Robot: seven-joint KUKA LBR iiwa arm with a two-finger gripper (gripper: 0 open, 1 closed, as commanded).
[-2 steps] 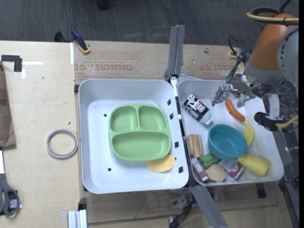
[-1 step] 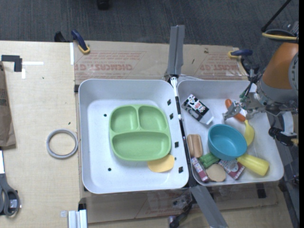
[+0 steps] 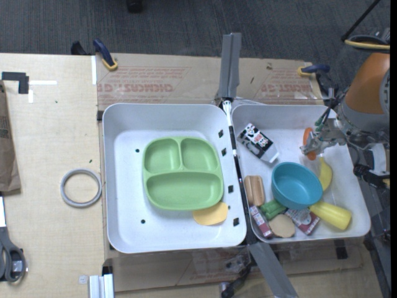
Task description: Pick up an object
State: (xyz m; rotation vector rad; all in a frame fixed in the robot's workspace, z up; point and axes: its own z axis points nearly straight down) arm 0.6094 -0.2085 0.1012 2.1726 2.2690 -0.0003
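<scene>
I see the arm (image 3: 366,85) reaching in from the right, its orange band above the far right corner of the right bin (image 3: 291,118). The gripper (image 3: 312,146) hangs low over that bin's back right part. Something small and orange sits at its tip, but it is too small for me to tell what it is, or to tell the claw's state.

Just below the gripper lies a banana (image 3: 325,174), touching or nearly touching the blue bowl (image 3: 296,184). Its long axis runs roughly front to back, slightly curved, the upper end pointing toward the gripper.

A yellow cup (image 3: 332,215) lies on its side at the bin's front right, long axis slanting from upper left to lower right. A black-and-white carton (image 3: 258,143) lies near the back left, slanting the same way. A tan bread-like piece (image 3: 254,190) stands lengthwise front to back by the left wall. Small packets and a round beige thing crowd the front, too jumbled for me to sort.

In the left bin (image 3: 118,185) I see a green divided tray (image 3: 183,172), with a yellow chip-like piece (image 3: 211,215) tucked at its front edge.

A grey ring (image 3: 81,187) lies on the bench left of the bins.
</scene>
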